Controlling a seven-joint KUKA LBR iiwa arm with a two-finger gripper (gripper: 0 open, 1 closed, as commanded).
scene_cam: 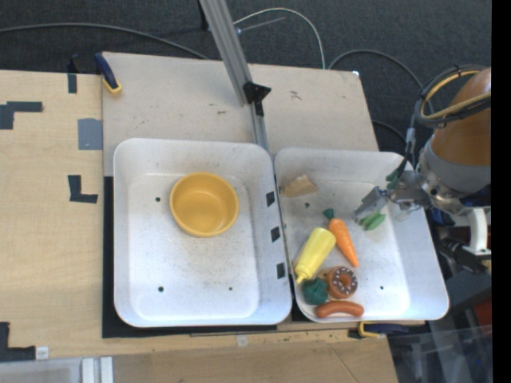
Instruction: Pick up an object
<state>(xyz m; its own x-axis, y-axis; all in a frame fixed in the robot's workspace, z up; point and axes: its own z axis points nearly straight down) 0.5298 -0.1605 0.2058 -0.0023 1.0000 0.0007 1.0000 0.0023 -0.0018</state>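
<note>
Leftward, well apart from the jaws, a yellow bowl [204,204] sits in the left bin [136,238], then a toy carrot [344,241] near the gripper [370,207], whose opening I cannot tell, over the right bin [415,278].

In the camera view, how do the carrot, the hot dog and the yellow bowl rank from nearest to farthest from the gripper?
Measured from the gripper in the right bin:
1. Carrot, just below-left of it, same bin.
2. Hot dog, at that bin's near edge.
3. Yellow bowl, far away in the left bin.
</note>
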